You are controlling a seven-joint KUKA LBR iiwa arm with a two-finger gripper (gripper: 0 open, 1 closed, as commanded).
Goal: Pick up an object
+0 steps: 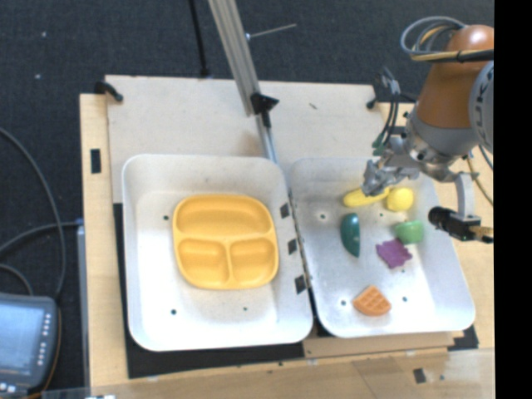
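You have 2 shallow white bins side by side on the pale tabletop (166, 123). The left bin (141, 306) has a matte, lightly speckled floor and holds a yellow plastic tray (224, 241) with rounded corners, moulded into 3 compartments: 1 long one at the far side and 2 smaller ones nearer the camera.

The right bin (440, 306) carries the small toy pieces. A curved yellow banana-like piece (359, 198) lies at its far side, just beside a round yellow lemon-like piece (401, 199). Nearer the camera sit a dark green, teardrop-shaped piece (351, 233), a small light green lump (409, 232), a jagged purple piece (394, 253), and an orange ridged wedge (372, 302) close to the near rim.

The gripper (378, 175) hangs low over the banana-like piece, at or just above its right end. You cannot tell whether the fingers are spread or pressed together; they blur into the dark wrist hardware.

A slanted aluminium rail (237, 48) crosses the tabletop behind the bins.
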